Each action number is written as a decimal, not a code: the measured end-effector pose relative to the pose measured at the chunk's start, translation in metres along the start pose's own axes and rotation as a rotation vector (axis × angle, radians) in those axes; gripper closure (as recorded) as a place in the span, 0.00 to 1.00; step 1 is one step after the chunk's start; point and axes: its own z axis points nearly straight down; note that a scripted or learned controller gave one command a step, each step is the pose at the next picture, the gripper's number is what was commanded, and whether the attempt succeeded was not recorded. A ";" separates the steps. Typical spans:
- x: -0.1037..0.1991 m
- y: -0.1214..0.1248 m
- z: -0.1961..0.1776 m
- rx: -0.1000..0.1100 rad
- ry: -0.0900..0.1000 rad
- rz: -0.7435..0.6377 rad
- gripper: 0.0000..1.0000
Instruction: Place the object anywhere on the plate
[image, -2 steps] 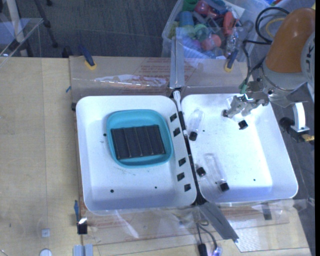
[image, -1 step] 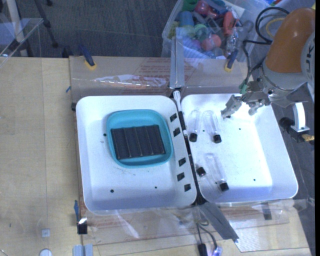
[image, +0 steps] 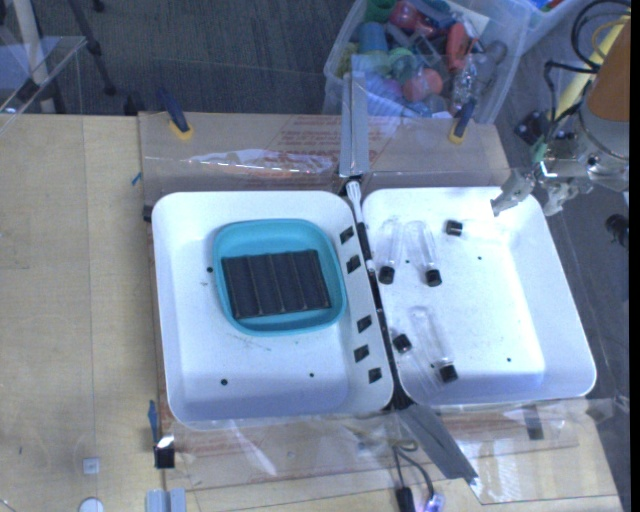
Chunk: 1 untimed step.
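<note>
Lying in the right bin (image: 560, 340), centre-right of frame: clear vials (image: 428, 255) with black caps, likely light, stiff, slick, prone to rolling. Best pinched across the body beside the cap. Blue plate (image: 225, 250) at left holding a dark ridged block (image: 275, 284). Gripper (image: 520, 190) upper right, jaws impossible to tell.

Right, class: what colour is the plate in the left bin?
Teal-blue plate, with a dark ribbed insert; the camera view shows it.

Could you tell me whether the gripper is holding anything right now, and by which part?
Nothing is held: the gripper hangs over the right bin's far rim.
</note>
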 end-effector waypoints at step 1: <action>-0.031 0.000 -0.013 -0.003 -0.002 -0.088 0.00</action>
